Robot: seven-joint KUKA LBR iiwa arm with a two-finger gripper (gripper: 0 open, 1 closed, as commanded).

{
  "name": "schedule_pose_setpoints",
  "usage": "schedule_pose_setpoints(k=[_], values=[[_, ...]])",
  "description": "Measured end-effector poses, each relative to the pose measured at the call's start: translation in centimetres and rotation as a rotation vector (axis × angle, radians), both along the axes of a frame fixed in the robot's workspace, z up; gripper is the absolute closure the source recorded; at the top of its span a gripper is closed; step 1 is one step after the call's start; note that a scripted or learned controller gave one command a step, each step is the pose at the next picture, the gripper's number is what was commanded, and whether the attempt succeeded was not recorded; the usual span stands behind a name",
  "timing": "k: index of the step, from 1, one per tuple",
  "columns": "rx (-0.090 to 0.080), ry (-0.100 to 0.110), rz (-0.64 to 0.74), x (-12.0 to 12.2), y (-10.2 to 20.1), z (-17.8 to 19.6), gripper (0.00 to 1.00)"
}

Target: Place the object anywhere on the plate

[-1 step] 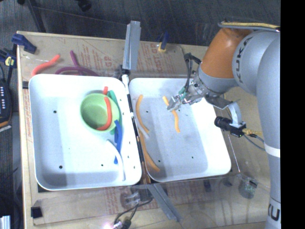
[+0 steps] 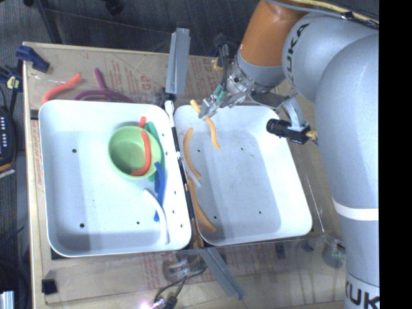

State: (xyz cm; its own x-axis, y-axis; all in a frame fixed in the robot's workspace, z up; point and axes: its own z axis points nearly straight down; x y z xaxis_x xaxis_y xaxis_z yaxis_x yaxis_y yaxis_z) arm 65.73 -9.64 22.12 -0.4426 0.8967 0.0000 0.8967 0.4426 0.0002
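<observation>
The green plate lies in the left bin. A red strip curls across its right side, and a green strip lies along its right rim. My gripper hangs over the far left corner of the right bin, right of the plate. It is shut on the upper end of a short orange strip, which dangles down from the fingertips above the bin floor.
A blue strip and a white strip lie right of the plate in the left bin. Two more orange strips lie along the right bin's left wall. The raised divider between the bins runs between gripper and plate. Loose strips lie behind the left bin.
</observation>
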Motion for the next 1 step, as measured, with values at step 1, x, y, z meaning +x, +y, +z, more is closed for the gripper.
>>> schedule_pose_setpoints(k=[1], values=[[0.000, 0.000, 0.000, 0.00, -0.01, 0.01, 0.00]])
